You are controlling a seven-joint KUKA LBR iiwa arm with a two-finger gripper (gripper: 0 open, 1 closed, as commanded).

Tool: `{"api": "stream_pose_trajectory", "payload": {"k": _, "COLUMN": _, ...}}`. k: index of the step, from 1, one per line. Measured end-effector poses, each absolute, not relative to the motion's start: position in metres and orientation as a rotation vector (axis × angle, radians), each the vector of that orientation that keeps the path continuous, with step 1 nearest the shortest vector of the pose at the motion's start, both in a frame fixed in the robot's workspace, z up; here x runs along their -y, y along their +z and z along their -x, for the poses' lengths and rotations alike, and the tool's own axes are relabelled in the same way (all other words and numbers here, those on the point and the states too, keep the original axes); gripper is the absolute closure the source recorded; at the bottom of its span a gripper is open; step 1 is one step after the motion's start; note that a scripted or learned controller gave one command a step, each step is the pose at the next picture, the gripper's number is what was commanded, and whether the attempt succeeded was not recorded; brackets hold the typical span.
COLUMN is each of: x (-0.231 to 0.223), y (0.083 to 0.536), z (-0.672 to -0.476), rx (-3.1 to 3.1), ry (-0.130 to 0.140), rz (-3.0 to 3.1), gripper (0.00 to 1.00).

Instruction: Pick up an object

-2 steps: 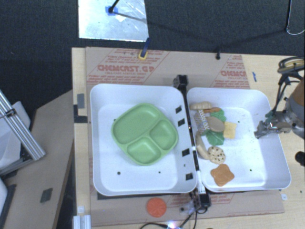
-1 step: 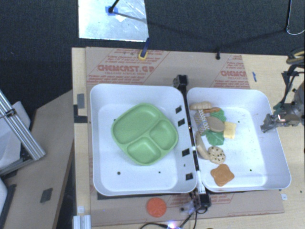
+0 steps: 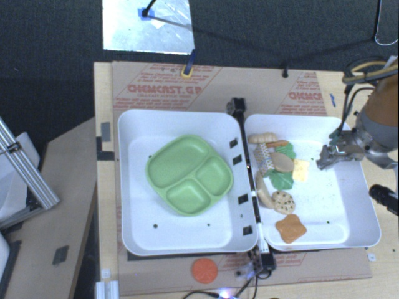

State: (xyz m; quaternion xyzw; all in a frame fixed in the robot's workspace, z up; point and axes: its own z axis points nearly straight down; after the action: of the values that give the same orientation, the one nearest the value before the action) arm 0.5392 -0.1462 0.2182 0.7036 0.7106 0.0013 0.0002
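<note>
gripper [image 3: 326, 156]: hanging over the right bin's far right part, above bare white floor; honestly can't tell how the jaws stand from here, it's just a dark metal lump with nothing visibly in it
arm [image 3: 381, 114]: grey with the orange band, coming in over the right bin's right edge
right bin [image 3: 349, 229]: toy food all bunched along its left wall
yellow cheese square [image 3: 300, 170]: closest piece to the gripper, still apart from it
green leaf [image 3: 282, 180]: just left of the cheese
chip cookie [image 3: 283, 201]: below the leaf
orange cracker [image 3: 290, 228]: near the bin's front left corner
left bin [image 3: 134, 229]: holds a green divided plate [image 3: 189, 174] in the middle
cardboard sheet [image 3: 163, 86]: under both bins, red print reads "CHEMCAST GP"
orange disc [image 3: 204, 270]: on the cardboard's front edge
</note>
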Motion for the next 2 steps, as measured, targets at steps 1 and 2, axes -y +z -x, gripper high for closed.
{"api": "stream_pose_trajectory", "payload": {"k": 1, "x": 0.095, "y": 0.228, "z": -0.542, "rx": -2.232, "ry": 0.005, "rz": -2.209, "gripper": 1.0}}
{"api": "stream_pose_trajectory", "payload": {"k": 2, "x": 0.044, "y": 0.237, "z": -0.552, "rx": -2.233, "ry": 0.005, "rz": -2.209, "gripper": 1.0}}
